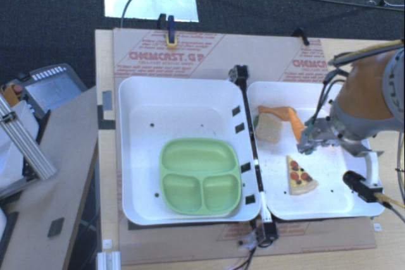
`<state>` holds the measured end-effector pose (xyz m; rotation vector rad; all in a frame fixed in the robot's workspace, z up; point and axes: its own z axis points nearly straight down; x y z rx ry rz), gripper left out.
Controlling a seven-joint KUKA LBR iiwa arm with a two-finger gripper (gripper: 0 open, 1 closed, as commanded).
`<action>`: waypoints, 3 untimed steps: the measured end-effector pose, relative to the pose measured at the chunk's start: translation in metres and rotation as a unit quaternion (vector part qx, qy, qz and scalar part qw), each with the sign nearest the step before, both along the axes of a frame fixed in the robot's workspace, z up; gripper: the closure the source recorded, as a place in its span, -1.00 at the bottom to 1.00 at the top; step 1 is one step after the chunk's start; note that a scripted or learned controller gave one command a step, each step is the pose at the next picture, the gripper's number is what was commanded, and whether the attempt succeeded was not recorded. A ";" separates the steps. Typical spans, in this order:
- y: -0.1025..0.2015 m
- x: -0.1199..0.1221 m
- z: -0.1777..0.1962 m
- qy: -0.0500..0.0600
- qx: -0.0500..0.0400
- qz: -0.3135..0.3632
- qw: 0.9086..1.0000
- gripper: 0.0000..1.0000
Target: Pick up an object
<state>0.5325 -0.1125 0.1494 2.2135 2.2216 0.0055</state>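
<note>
gripper point(308, 139) just beside orange piece point(292, 121), pizza slice point(300, 176) near front wall

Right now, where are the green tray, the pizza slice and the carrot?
green tray point(201, 175), camera view, its centre divider
pizza slice point(300, 177), camera view, its topped face
carrot point(293, 122), camera view, its orange body

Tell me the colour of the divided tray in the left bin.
Light green tray, seen in the camera view.

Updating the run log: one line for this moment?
gripper: over right bin, grasp unconfirmed | pizza slice: in bin | orange piece: in bin | green tray: left bin
</note>
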 end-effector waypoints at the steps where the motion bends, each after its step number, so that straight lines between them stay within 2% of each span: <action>1: 0.000 0.002 0.054 -0.001 0.000 0.000 1.000 1.00; 2: 0.052 0.006 0.056 0.002 0.001 0.003 1.000 1.00; 3: 0.101 0.023 0.050 0.002 0.002 0.003 1.000 1.00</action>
